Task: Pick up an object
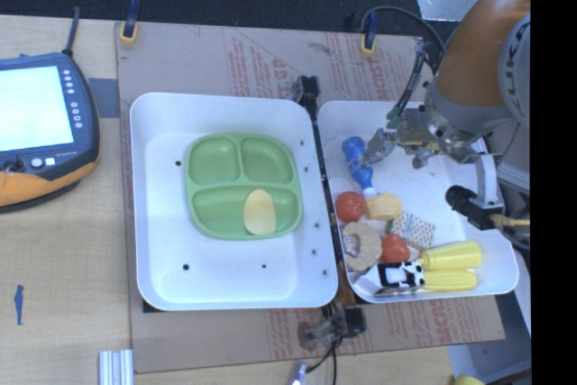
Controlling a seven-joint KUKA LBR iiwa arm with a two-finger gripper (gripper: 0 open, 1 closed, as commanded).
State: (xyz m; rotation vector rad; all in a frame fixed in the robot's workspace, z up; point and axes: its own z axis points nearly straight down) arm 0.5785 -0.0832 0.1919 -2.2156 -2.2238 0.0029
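Bench, cardboard (270,59) with unreadable red print; gripper (374,147) by blue object (356,156), jaws state unclear

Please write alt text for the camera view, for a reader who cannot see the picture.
A grey robot arm's tool hangs over the right white bin, close to a blue object among small toys, including a red ball and a yellow corn cob. The left white bin holds a green divided plate with a pale yellow piece in its lower compartment.
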